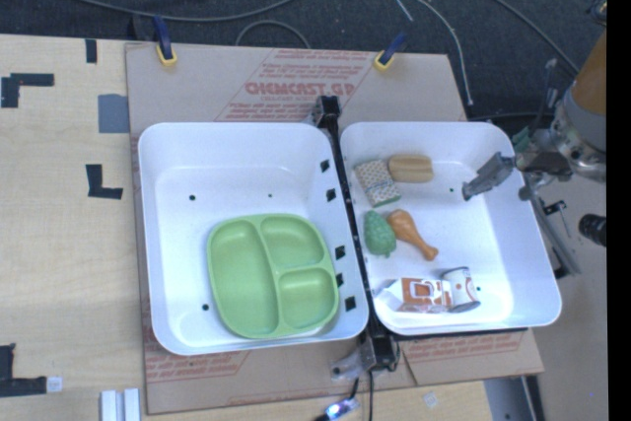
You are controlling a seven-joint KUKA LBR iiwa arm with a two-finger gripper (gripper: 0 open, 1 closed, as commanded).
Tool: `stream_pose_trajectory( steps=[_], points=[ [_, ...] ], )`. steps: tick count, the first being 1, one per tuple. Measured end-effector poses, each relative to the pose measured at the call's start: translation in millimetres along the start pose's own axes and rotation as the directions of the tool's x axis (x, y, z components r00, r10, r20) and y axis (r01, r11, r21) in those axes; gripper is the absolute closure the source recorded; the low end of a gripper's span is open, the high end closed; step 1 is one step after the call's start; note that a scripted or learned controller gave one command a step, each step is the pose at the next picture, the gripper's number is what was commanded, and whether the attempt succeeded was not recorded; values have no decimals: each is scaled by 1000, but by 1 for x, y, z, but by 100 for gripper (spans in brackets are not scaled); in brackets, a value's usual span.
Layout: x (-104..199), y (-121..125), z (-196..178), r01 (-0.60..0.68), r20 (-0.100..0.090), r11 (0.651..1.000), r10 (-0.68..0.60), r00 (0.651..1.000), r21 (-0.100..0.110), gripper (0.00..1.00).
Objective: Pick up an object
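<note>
Nearest the camera, one white packet (pixel 430 294) lay in the right bin (pixel 532 286); beyond it lay one drumstick (pixel 412 232), one green piece (pixel 379 234), one checkered block (pixel 376 178) and one bread roll (pixel 410 168). The gripper (pixel 489 177) hovered over that bin's far right, carrying nothing; its opening could not be told. The approach seemingly remained, needing a descent onto one object.
</note>
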State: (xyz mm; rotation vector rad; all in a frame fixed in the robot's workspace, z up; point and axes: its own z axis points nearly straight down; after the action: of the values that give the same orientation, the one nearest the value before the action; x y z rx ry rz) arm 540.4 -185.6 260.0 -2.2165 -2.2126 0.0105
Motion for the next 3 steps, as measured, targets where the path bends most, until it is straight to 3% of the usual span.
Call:
stream_pose_trajectory(
  steps=[1,3],
  points=[
    [0,2,-5,3,2,1000,-3,1000,-10,0],
    [-6,9,103,2,2,1000,-2,1000,-5,0]
  ],
)
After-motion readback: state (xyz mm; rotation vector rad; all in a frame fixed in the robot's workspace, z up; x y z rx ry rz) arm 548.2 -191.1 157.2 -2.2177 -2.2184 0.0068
